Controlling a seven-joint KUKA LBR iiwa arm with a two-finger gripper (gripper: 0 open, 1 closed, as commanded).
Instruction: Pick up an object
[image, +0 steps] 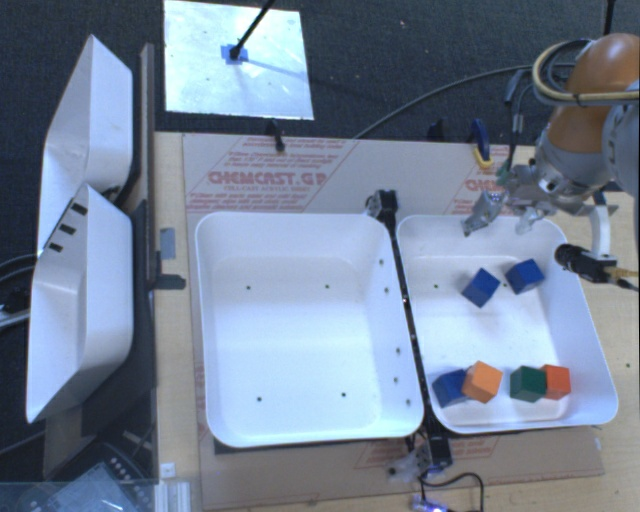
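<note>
Blocks lie scattered in the right-hand shallow white plastic bin. Two small blue cubes sit near its middle: one blue cube is turned so its corners point up and down the view like a diamond, and the second blue cube, just beside it to the right, is turned only a little. Along the near wall stands a row: a third blue block, an orange cube touching it and tilted corner-on, a green cube, and a red-orange cube against the green one. All are roughly cubic, so none shows a clear long axis. The two-finger metal gripper hangs over the far edge of this bin, well apart from every block, its fingers spread wide with nothing between them. The left-hand shallow white plastic bin sits touching the right one along a dark seam
</note>
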